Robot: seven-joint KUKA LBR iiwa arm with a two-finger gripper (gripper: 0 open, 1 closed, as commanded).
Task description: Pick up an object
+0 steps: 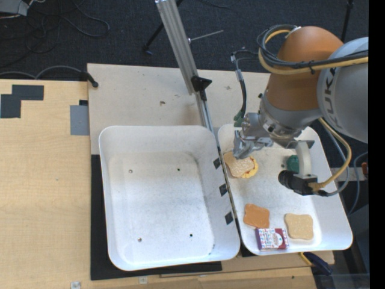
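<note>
My gripper (pixel 243 152) hangs over the upper left part of the right bin (pixel 337 236), its fingertips right at a round tan cookie-like piece (pixel 242 167) beside the bin's left wall. Whether the fingers touch or clasp that piece is not visible. Lower in the same bin lie an orange-brown toast-like square (pixel 257 215), a pale bread slice (pixel 299 226) and a small pink-and-white box (pixel 271 239). A green object (pixel 292 161) sits partly behind a black part of the arm.
The left bin (pixel 114 161) lies beside the right one, joined by black clips (pixel 223 189). A slanted metal rail (pixel 180 47) rises behind the bins. The arm's orange and grey bulk (pixel 301 71) covers the right bin's upper right.
</note>
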